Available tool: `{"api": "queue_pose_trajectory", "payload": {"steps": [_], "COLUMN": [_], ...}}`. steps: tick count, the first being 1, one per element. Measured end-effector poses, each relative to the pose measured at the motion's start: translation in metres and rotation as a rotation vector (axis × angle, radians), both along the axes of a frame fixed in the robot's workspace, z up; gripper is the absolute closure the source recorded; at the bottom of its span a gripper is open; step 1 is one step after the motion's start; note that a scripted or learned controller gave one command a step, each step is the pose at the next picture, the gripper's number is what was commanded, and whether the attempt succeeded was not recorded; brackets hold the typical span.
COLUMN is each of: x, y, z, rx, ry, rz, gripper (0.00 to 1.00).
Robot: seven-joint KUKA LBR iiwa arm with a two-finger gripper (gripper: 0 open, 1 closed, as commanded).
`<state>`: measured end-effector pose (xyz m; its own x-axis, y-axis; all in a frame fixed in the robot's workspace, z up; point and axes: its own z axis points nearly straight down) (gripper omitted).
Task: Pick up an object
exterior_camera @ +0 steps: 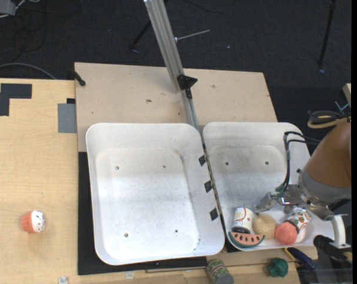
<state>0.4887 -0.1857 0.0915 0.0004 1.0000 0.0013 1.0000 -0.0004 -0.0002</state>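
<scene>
In the right bin (249, 152), several small objects are bunched in the near corner: a white cup with a coloured print (242, 219), a beige round lump (264, 223), a pink-red ball (286, 234), a watermelon-slice toy (247, 239) and a red-and-white piece (301, 219). My gripper (280, 202) hangs low over this cluster, just above the beige lump and the ball, below the orange wrist band (335, 158). I see nothing lifted off the bin floor.
The left bin (142, 188) lies beside the right one. A red-and-white toy (33, 222) rests on the wooden bench far left. Two green objects (216, 270) (277, 267) lie beyond the bins' near edge. A slanted aluminium post (169, 46) rises behind the bins.
</scene>
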Motion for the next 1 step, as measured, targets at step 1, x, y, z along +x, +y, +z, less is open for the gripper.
{"api": "queue_pose_trajectory", "payload": {"steps": [1], "x": [-0.0007], "y": [-0.0006], "z": [0.0102], "rx": [0.002], "ry": [0.002], "rz": [-0.004], "gripper": [1.0]}}
